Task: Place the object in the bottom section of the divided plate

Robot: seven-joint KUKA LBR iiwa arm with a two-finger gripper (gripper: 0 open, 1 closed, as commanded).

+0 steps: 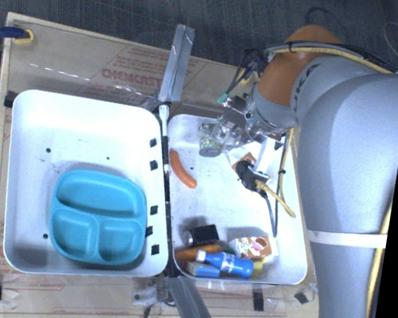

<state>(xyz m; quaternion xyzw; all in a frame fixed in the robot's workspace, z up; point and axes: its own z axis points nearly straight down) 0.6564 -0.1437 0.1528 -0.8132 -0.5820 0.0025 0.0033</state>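
Gripper (213,140) hangs over the right bin's (289,229) far end near an orange sausage (182,168), its grip state indiscernible, well apart from the blue divided plate (100,217).

Fixed overhead camera, slanted down.
Both white bins (85,121) lie in frame; the arm (348,163) enters from the right.

The divided plate (98,226) is light blue, with one wide section and two smaller ones. It lies flat in the left bin, toward that bin's near right corner.
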